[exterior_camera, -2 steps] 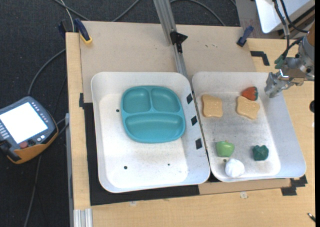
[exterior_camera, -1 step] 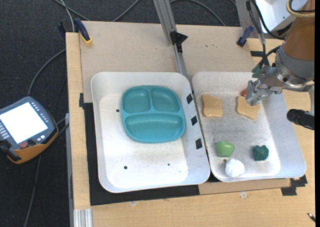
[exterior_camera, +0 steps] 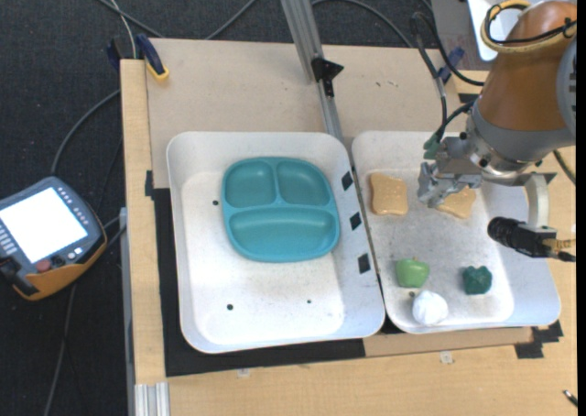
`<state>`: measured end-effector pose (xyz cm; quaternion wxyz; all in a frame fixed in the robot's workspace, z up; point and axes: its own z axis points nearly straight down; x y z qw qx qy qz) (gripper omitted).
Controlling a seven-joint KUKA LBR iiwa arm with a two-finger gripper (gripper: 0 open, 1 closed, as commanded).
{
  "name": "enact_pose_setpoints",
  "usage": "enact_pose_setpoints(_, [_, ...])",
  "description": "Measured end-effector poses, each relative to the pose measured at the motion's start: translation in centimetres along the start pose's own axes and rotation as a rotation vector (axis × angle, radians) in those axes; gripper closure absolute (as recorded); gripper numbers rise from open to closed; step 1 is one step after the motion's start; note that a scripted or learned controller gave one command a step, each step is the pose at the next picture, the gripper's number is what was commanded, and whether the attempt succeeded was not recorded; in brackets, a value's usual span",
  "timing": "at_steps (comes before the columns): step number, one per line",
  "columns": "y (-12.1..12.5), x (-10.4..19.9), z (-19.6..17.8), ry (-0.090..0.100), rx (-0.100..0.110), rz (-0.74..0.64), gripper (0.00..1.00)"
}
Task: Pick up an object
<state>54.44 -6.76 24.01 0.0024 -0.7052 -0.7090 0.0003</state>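
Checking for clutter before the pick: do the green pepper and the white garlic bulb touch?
Apart. The camera view shows bare bin floor between the green pepper and the white garlic bulb just below it.

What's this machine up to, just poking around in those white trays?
A grey and orange robot arm reaches into the right bin, trying to pick something up. Its end effector hangs low between two tan bread-like pieces, one to its left and one partly under it. I can't see anything held. Nearer the camera lie a light green piece, a dark green piece and a white one. The left bin holds a teal divided plate.
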Motion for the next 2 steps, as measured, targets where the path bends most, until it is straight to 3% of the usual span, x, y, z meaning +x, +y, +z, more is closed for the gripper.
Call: enact_pose_setpoints(2, [-3.0,11.2,0.8,0.000,0.000,0.000,1.00])
